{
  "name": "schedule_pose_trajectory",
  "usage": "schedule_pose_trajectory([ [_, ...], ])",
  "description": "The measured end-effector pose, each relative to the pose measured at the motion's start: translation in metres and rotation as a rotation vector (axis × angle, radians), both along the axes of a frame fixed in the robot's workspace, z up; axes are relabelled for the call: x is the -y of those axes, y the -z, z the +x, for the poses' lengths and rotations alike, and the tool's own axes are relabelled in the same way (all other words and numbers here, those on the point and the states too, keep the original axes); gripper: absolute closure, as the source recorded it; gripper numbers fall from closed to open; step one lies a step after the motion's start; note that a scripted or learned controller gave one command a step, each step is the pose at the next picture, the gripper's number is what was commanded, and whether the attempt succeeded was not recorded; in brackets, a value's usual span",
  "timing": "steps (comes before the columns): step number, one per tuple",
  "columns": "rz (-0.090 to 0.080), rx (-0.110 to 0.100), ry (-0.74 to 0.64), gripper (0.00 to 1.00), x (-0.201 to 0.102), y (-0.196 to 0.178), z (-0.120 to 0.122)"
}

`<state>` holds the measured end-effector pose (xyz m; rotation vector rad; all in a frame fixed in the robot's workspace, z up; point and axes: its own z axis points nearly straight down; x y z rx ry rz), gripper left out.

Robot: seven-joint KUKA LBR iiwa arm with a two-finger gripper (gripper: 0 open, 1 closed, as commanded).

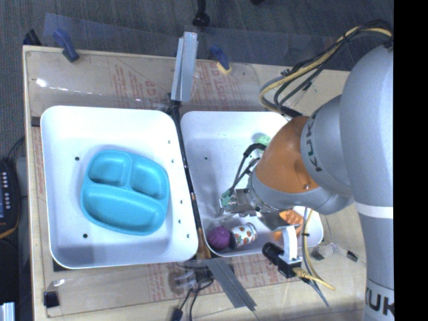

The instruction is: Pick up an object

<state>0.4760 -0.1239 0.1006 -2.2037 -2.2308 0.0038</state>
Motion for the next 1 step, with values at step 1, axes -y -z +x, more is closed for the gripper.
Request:
schedule_pose_trajectory([
  [1, -0.001, 0.004, 0.007, 1.00, 0.0484, 0.0092, 0.0106],
])
